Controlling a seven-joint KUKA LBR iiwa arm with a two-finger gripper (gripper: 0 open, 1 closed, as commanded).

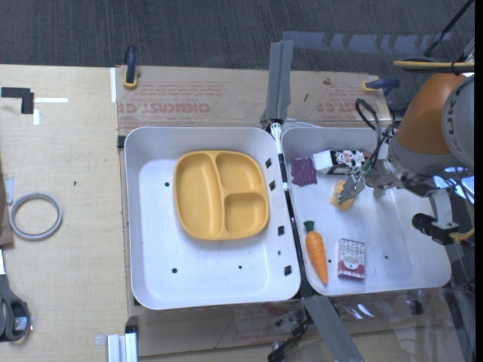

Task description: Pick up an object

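Camera view: The worktop carries two white bins side by side. The left bin holds a yellow divided plate, lying near its far edge. The right bin holds a purple cloth at its far left corner, a white printed packet along its far edge, a carrot against its left wall, and a small red box near its front edge. The hand sits low in the far half of the right bin, fingers closed around a small yellow object. A grey tape ring lies at the worktop's left edge.
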